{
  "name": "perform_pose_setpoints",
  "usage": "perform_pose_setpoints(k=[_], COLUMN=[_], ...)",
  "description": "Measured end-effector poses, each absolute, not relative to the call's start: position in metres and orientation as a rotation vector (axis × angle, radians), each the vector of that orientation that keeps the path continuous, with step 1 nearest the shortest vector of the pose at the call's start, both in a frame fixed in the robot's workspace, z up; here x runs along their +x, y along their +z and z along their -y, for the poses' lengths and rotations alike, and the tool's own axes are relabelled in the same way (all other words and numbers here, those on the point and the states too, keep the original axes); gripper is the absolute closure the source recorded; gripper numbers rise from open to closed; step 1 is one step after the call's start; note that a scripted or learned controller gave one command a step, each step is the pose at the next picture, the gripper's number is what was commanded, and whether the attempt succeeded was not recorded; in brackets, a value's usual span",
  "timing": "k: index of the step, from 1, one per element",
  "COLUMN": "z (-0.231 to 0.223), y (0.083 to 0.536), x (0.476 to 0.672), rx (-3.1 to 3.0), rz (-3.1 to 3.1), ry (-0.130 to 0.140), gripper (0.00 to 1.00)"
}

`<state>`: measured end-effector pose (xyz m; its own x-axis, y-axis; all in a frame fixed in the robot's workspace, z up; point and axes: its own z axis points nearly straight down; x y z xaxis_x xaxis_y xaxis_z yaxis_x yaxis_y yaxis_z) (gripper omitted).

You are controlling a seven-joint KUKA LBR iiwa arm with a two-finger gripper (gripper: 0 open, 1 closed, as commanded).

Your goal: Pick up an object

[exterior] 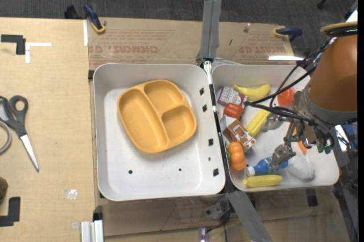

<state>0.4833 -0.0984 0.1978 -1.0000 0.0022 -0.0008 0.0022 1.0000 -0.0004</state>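
While the gripper (282,154) hangs low over the near half of the right bin (327,175), keep your descent straight and pick one item rather than the gap between two. You can see it right above the blue-and-white bottle (272,166), which lies by the near wall; whether it touches the bottle, and whether it is spread or closed, cannot be told from this slant. That bottle looks the likeliest target: aim across its narrower body, not the rounded white end.

Your right bin is crowded. A yellow banana (253,90) sits toward its far wall, a corn cob (257,121) mid-bin, a brown carton (239,134) and an orange fruit (236,156) along the left wall, and a second yellow piece (263,180) against the near wall. The left bin (108,172) carries a yellow divided plate (156,115), nearer its far wall.
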Motion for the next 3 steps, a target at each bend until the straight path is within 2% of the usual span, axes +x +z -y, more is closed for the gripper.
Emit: perform_pose_setpoints(k=[1, 2, 3], z=[0.098, 0.098, 0.157], y=[0.107, 0.093, 0.094], x=[0.501, 0.576, 0.595], rx=[0.121, 0.533, 0.435], rz=[-3.126, -3.099, -3.105], ry=[-0.005, -0.008, -0.002], gripper=[0.0, 0.0, 0.0])
